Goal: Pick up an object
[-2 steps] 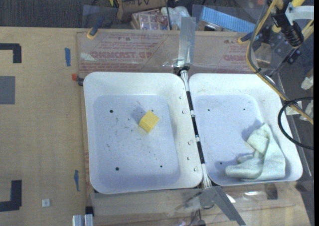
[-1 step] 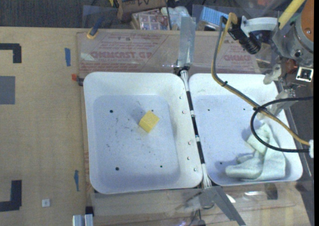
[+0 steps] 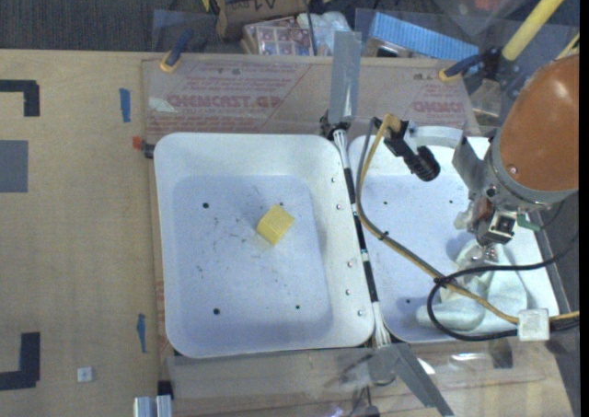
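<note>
Yellow foam-like cube (image 3: pixel 275 225) lies loose in the left shallow white plastic bin (image 3: pixel 175 167), well apart from the gripper (image 3: pixel 486 242) hovering low over the right bin (image 3: pixel 405 213), whose grip I cannot tell, probably searching there.

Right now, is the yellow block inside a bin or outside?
Inside. The yellow block lies on the floor of the left bin, apart from the walls.

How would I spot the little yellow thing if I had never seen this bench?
Find the two white bins side by side and take the left bin. Near its middle lies a small yellow block, the only coloured thing on that speckled white floor.
</note>
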